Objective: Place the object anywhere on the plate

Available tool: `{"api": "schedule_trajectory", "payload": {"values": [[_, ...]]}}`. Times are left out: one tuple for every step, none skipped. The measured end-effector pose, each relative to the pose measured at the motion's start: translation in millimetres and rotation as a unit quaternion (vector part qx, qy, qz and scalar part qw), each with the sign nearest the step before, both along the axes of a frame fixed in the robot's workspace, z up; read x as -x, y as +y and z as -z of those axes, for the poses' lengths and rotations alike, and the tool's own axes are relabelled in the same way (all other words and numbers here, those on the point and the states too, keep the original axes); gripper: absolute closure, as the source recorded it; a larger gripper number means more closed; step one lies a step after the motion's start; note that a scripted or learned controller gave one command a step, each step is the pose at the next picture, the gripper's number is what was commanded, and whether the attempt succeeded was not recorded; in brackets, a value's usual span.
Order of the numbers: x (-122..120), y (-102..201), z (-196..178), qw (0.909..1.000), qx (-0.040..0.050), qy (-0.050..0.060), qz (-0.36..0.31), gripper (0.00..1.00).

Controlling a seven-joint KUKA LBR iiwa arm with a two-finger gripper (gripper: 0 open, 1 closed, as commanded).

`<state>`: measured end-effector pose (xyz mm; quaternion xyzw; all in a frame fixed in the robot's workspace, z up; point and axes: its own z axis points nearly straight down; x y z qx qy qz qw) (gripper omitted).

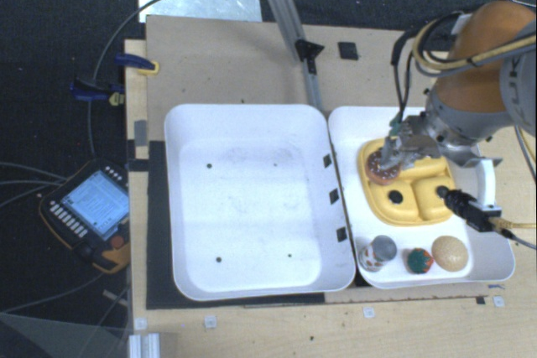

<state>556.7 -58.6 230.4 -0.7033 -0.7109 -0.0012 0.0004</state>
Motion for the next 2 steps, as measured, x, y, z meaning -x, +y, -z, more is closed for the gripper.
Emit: {"api": "schedule_trajectory", "payload": {"values": [[3.3, 56.9, -7.6, 1.0000, -0.0004, 0.000, -0.001, 1.00], [-8.6, 108.2, 0.5, 1.0000, -0.0002, 0.000, 0.000, 1.00]]}}
